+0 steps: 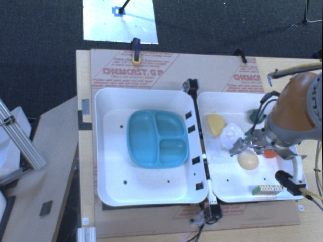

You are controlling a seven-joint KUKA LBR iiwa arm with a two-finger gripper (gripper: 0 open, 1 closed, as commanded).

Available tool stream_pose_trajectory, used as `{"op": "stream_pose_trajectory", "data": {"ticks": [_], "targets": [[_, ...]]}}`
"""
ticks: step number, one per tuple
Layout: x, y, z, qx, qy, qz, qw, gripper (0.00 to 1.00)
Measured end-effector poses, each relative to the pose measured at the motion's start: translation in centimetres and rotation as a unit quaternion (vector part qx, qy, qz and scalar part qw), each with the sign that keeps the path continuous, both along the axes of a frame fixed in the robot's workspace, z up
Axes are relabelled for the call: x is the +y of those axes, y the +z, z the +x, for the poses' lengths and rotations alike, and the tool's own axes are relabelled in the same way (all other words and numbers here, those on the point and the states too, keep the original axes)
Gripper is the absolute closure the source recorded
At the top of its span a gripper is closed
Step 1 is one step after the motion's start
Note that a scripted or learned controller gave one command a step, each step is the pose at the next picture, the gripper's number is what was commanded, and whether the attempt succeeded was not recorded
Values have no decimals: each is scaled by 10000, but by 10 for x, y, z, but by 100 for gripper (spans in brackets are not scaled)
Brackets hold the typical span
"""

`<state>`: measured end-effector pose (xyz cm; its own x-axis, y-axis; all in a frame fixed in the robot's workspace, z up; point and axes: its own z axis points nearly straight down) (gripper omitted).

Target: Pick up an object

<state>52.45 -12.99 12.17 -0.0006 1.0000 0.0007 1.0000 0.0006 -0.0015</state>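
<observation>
bench sheet (132, 72) printed "chemcast gp"; gripper (241, 146) above egg (248, 161).

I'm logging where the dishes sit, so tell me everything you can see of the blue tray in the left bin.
The blue tray is a light blue divided plate, plastic by its look, with rounded corners: one large compartment on the left, two smaller ones on the right. It lies flat and right side up, slightly skewed, near the middle of the left bin, touching only the bin's floor. Nothing lies in it.
</observation>
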Motion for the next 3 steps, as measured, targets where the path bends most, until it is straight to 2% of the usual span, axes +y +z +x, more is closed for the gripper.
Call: {"op": "stream_pose_trajectory", "data": {"ticks": [1,2,3], "targets": [[-2,-35,3,-51,-4,-24,10000,0],[0,-26,2,-23,-2,-4,10000,100],[7,34,9,-42,23,-11,10000,100]]}}
